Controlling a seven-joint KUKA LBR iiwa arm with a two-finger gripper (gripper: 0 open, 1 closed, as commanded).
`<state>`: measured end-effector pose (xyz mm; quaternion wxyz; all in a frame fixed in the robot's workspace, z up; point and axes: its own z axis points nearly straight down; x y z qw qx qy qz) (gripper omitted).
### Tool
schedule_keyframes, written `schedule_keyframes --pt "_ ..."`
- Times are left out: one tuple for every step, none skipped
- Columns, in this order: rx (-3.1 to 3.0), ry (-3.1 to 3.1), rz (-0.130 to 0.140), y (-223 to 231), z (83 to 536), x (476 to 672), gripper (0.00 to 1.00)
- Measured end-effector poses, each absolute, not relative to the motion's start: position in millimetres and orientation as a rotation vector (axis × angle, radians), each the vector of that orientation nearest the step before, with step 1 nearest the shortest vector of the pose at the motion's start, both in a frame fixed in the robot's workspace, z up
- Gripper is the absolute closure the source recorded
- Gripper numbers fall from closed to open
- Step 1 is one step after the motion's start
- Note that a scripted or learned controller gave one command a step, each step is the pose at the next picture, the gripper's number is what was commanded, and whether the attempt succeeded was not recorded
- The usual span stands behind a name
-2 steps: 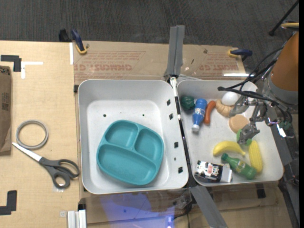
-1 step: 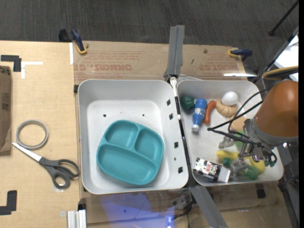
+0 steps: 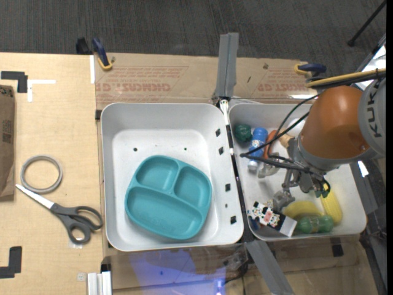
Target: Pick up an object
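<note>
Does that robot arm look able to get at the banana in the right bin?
Probably yes. The gripper hangs low in the right bin, just beside the banana, and nothing lies on top of the banana.

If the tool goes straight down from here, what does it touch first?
Probably the bare floor of the right bin, just above the black-and-white toy; the tool hangs there, but depth is unclear.

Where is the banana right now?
The banana lies in the right bin, near its front edge, just below the gripper and beside a green toy.
</note>
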<state>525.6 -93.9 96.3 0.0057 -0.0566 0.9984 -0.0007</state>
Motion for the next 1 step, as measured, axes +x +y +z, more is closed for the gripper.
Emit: schedule_keyframes --pt "0.113 3.126 -0.002 -101.6 97.2 616.2 0.0"
